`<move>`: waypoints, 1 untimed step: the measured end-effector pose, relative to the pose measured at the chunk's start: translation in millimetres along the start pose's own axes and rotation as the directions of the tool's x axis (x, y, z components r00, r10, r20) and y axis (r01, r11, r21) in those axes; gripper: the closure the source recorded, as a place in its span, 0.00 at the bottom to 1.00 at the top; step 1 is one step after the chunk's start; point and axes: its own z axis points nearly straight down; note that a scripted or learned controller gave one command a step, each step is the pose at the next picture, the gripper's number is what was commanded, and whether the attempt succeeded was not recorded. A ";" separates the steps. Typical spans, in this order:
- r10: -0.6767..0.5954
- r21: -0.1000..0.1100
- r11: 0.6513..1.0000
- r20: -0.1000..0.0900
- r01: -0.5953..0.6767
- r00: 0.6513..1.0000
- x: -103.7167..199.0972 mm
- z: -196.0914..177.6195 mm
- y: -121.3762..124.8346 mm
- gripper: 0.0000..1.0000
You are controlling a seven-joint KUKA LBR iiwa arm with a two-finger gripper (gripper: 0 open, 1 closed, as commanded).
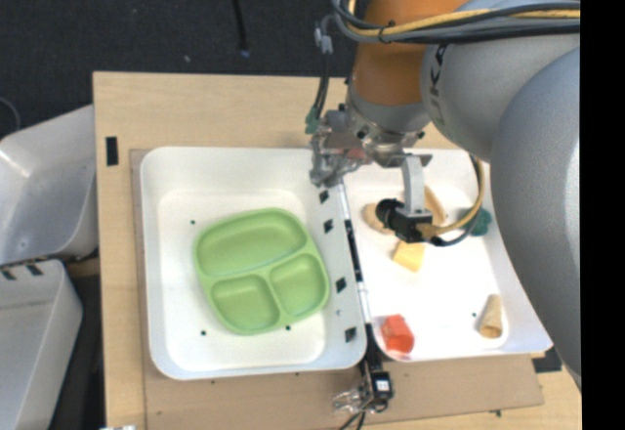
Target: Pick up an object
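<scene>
Camera view: gripper [330,164] is over the far end of the divider where the left bin [168,223] and the right bin [444,296] meet. Whether it is released or clenched: can't tell from this angle.

Left bin: green divided plate [262,270] lies flat around the middle.

Right bin: yellow wedge [410,256] is mid-bin, nearer the left wall. Red block [396,334] is in the near-left corner. Tan cone [491,318] is by the near-right corner, well apart from the red block. Tan piece [434,204] is toward the far edge, just beyond the yellow wedge.
</scene>
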 end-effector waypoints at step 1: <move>0.005 0.001 1.000 0.001 -0.005 1.000 -3.7 0.0 -0.3 0.00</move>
